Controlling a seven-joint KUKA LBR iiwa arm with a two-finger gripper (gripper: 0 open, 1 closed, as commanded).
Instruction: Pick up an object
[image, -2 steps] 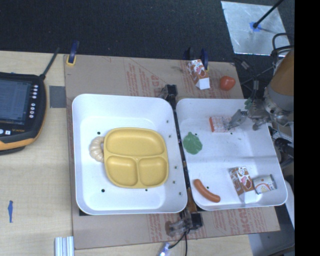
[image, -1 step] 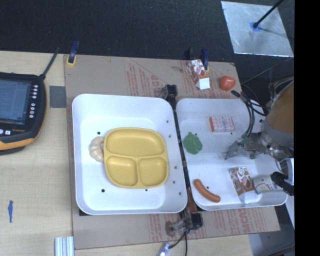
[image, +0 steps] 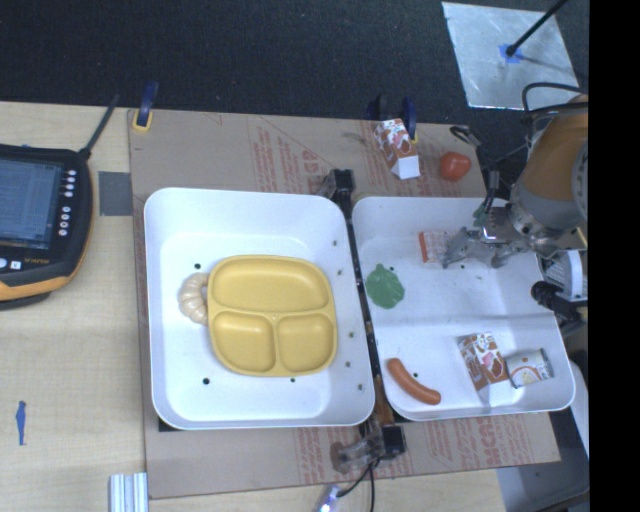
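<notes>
My pincer (image: 478, 248) sits low in right bin (image: 450, 310), fingers spread, holding nothing, beside red-white packet (image: 431, 245); pickup not done yet.

Dark floor (image: 250, 45), wooden bench (image: 60, 380), cardboard sheet (image: 250, 150)

A black and orange tablet (image: 35, 222) is lying at the table's (image: 70, 400) left edge. A blue clamp (image: 146, 106) is gripping the cardboard sheet (image: 250, 150) lying under both bins.
</notes>
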